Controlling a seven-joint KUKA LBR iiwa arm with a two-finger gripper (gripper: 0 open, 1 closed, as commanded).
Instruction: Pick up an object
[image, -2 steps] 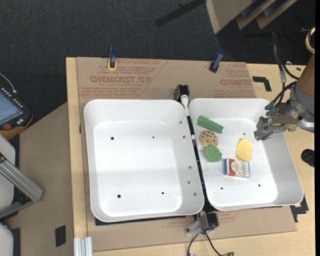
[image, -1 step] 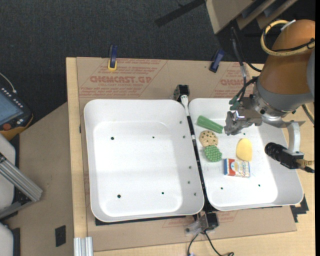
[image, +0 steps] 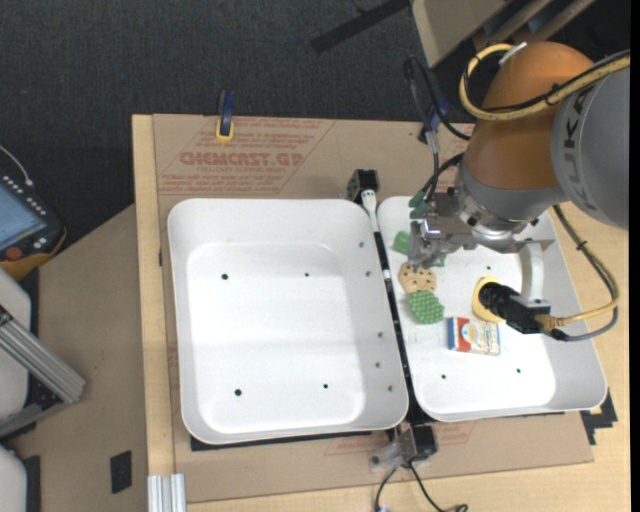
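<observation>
Tan waffle toy (image: 415, 277), just beside the end effector (image: 430, 248) whose opening cannot be told, could be pushed aside ungripped if the adjoining green disc (image: 427, 307) is struck.

Centre-left of frame: left bin (image: 270, 310), floor open wall to wall. At right, right bin (image: 500, 385): upper half covered by the arm (image: 520, 150). Crowded in a column along its left wall: green scrap (image: 401, 242), tan biscuit (image: 415, 277), green waffle piece (image: 428, 307). Mid-bin: carton (image: 472, 336). Lower strip of floor open.
</observation>
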